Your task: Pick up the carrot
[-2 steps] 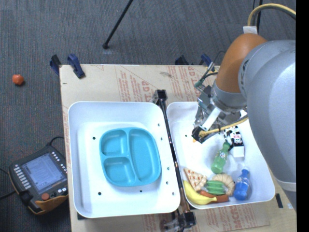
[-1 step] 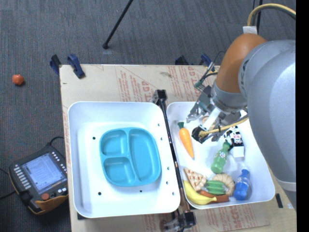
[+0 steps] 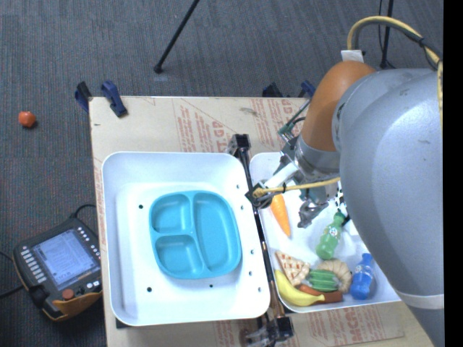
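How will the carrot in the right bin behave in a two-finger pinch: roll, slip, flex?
The carrot looks like a smooth, rigid toy, so it probably won't flex. Its round, tapered body may slip or squirt out of a pinch near the narrow tip. Lying flat on the bin floor beside the gripper, it could roll if nudged sideways.

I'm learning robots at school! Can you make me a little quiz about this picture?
1. True or false: the carrot lies in the same bin as the blue plate.
2. Which lies nearest the carrot? A) banana B) green bottle C) gripper
3. Fill in: the plate has ___ compartments.

Key: 1 false, the carrot lies in the right bin and the plate in the left bin. 2 C. 3 three.
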You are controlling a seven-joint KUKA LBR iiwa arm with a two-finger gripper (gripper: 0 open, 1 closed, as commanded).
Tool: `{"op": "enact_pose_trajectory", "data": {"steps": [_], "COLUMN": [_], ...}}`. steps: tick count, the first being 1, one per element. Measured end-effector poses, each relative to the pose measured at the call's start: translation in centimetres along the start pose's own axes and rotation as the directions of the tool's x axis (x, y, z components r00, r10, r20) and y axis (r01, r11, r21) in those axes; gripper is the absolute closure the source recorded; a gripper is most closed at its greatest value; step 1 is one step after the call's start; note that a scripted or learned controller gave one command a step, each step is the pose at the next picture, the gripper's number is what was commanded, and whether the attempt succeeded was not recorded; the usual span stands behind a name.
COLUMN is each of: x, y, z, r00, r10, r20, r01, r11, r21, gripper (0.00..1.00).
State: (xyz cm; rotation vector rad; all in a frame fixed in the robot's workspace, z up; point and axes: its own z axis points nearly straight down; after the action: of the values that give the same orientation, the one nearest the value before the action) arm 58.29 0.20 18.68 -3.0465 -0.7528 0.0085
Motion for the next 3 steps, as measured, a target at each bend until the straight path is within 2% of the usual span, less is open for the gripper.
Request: {"op": "enact_pose_trajectory", "data": {"steps": [1,2,3], "x": [5.0,-1.0,5.7], "y": [2.0,2.1,1.0], "z": [-0.1,0.0,-0.1], "r00": [0.996,0.962,0.977], "r10": [0.086,0.273,0.211], "r20": [-0.002,-0.002,-0.004], "r01": [-0.086,-0.273,-0.211], "r11": [0.996,0.962,0.977], "r21": [-0.002,0.001,0.000], "gripper": [0.00,0.00,0.00]}}
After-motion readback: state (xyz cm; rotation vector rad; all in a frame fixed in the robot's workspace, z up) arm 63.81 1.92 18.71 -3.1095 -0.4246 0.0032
